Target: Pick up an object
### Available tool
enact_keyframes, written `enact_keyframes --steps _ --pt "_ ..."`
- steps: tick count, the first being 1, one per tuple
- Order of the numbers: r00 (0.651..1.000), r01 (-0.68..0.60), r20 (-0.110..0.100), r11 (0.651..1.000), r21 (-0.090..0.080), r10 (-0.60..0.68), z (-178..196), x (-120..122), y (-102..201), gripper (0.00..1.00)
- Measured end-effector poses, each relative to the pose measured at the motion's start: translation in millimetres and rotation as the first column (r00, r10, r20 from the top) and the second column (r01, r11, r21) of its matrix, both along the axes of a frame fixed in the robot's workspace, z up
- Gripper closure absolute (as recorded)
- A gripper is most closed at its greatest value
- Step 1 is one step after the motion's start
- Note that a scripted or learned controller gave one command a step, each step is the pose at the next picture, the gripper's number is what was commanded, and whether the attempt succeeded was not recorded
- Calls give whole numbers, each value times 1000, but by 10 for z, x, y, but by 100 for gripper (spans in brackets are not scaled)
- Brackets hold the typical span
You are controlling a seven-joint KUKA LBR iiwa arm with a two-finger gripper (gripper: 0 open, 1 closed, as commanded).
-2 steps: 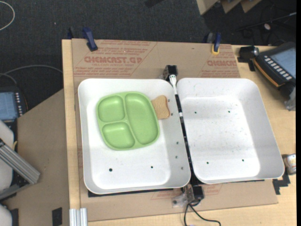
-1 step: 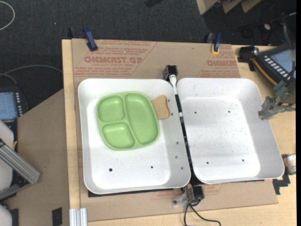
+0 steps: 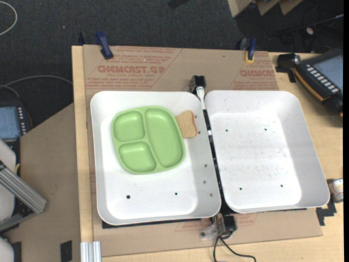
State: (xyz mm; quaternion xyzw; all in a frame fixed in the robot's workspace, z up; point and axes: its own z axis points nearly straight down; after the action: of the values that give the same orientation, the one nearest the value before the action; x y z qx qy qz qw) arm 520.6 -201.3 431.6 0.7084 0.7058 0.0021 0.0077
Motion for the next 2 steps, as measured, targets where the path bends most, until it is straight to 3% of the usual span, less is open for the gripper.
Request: enact_keyframes --steps 1,2 --pt "1000 -4 -22 1000 11 4 -795 -300 328 100" --pt "1000 0 -5 1000 1 0 -181 -27 -260 100"
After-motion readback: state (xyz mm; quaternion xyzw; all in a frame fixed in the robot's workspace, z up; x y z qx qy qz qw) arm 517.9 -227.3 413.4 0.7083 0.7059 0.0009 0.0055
